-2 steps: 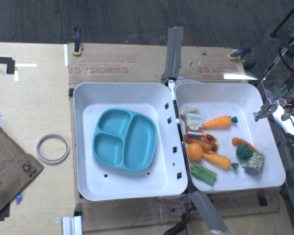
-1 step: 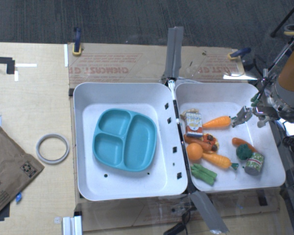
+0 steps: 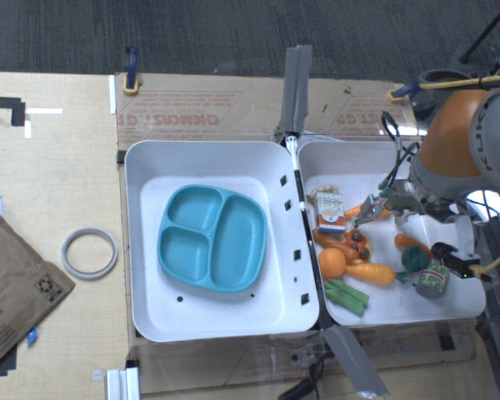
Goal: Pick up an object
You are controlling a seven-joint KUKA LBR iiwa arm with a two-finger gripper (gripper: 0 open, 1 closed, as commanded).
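Nearest the camera, at the desk's front edge, the two white bins meet: the left bin [image 3: 142,248] carries a blue divided plate [image 3: 212,237] lying flat near its middle, with bare floor on all sides of it. The right bin [image 3: 467,307] holds the candidate objects, crowded toward its left wall and front: an orange ball [image 3: 332,262], a carrot [image 3: 373,272] touching it, green pods [image 3: 347,295] at the front, a small printed carton [image 3: 328,206] further back, a second carrot with a dark green top [image 3: 412,251], and a can [image 3: 432,281] near the right wall.

The gripper [image 3: 368,210] hangs low over the middle of the right bin, just right of the carton and above the reddish items [image 3: 343,238] below it. This placement suggests an approach to that cluster. Its fingers appear slightly apart with nothing clamped between them, though glare and clutter make this uncertain.

Open room is poor. Objects touch or overlap along the left wall, so a clean descent risks nudging neighbours. The can and the second carrot stand freer. Outside the bins, a tape ring [image 3: 89,252] and cardboard [image 3: 17,290] lie toward the desk's left edge, well apart from the work.
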